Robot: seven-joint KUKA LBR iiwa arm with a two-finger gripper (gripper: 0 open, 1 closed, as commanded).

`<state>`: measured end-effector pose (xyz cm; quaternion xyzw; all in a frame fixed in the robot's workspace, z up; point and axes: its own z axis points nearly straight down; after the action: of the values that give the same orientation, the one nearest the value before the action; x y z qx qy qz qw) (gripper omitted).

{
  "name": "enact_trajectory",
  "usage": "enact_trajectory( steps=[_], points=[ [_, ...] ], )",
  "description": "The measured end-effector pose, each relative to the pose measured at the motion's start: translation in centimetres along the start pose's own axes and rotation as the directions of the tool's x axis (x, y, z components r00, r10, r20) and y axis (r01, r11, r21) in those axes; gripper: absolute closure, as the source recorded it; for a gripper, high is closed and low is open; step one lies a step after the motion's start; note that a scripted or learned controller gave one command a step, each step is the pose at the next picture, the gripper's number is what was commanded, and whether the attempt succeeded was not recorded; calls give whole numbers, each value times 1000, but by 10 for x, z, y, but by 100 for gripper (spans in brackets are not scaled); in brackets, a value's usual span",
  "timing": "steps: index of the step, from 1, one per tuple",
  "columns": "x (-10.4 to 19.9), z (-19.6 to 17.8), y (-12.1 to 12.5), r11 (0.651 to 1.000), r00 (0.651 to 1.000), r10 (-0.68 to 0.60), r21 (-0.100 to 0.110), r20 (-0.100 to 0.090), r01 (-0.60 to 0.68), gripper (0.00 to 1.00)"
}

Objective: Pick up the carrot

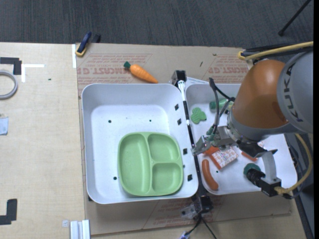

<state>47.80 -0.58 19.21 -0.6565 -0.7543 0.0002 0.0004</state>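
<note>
The carrot [141, 72], orange with a green top, lies on the cardboard just behind the left bin's [94, 133] far rim, outside both bins. My gripper [208, 144] hangs low in the right bin [284, 148], near its left wall, well to the right of and nearer than the carrot. It hovers over a red-and-white snack packet [223, 157]. The arm's orange band and wrist hide much of that bin's middle.
A green divided plate [149, 163] sits in the left bin. The right bin holds a sausage [209, 175], a green leafy toy [198, 115], another green piece [218, 103], a small orange-red piece [249, 156] and a dark green object [251, 172].
</note>
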Motion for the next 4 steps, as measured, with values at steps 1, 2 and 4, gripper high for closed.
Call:
enact_trajectory(
  steps=[1,2,4],
  points=[
    [41,0,6,961,961,-275,0,0,275,0],
    [-23,-120,97,931,931,-366,-1,3,366,0],
    [-23,-20,-3,787,787,-617,-1,1,617,0]
  ],
)
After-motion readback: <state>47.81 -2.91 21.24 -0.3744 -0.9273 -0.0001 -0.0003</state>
